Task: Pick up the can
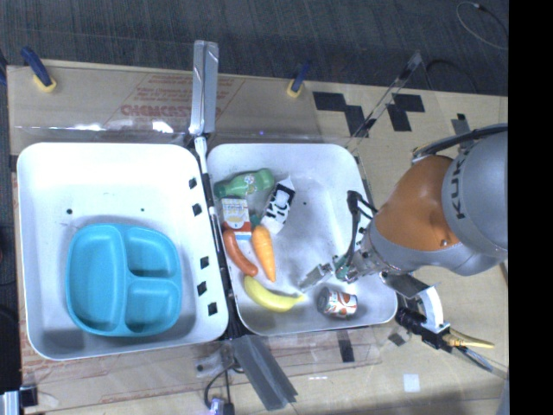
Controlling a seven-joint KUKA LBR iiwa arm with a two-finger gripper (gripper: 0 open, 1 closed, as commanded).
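The can (337,302) is silver with red markings and lies on its side in the front right corner of the right bin (320,167). My gripper (330,272) hangs just above and behind the can, at the end of the grey arm with its orange band (415,210). Its fingers stand apart, one metal fingertip (313,276) pointing left towards the banana. Nothing sits between the fingers, and the can lies apart from them, just in front.
The right bin's left side holds a banana (272,296), a carrot (263,251), a red sausage-like piece (238,251), a small packet (235,212), a green pouch (246,182) and a black-and-white carton (278,206). A blue divided plate (125,277) lies in the left bin.
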